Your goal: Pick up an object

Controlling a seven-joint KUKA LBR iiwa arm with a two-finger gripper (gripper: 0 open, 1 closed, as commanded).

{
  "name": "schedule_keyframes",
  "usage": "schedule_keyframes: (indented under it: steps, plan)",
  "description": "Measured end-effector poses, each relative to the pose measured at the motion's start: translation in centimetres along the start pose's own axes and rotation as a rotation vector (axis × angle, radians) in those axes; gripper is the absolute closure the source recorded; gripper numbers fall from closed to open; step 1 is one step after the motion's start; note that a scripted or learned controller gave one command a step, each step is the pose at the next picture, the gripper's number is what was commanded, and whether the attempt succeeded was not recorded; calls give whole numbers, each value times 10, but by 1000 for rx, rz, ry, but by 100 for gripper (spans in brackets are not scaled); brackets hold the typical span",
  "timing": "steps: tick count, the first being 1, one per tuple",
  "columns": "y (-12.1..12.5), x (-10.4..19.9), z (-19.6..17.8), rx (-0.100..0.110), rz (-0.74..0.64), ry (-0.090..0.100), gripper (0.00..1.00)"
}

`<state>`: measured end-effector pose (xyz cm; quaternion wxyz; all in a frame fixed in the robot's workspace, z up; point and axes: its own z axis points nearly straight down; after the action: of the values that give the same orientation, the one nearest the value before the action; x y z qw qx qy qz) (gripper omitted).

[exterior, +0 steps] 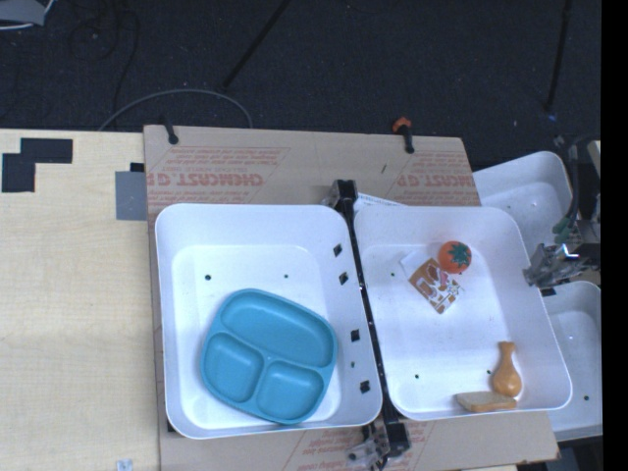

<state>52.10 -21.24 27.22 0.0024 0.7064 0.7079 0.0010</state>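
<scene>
We see two white bins side by side on a cardboard sheet. The left bin holds a blue divided plate, lying flat toward its near edge. The right bin holds four small things: an orange toy tomato with a green top, touching a small printed packet just below it — both near the bin's middle — and, in the near right corner, a yellow-orange toy drumstick beside a tan slice. The gripper sits at the right bin's right rim, outside the bin, well apart from all four things. We cannot tell its state; it is too small and dark.
</scene>
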Motion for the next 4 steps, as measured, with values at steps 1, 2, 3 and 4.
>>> schedule_keyframes:
  steps: [1, 2, 3, 4]
  plan:
    - [1, -1, -28, 4, 0, 1, 100]
    - [12, 57, -25, 7, -3, 5, 100]
    - [23, 108, -3, 9, -2, 5, 100]
    - [23, 154, 15, 10, -2, 4, 100]
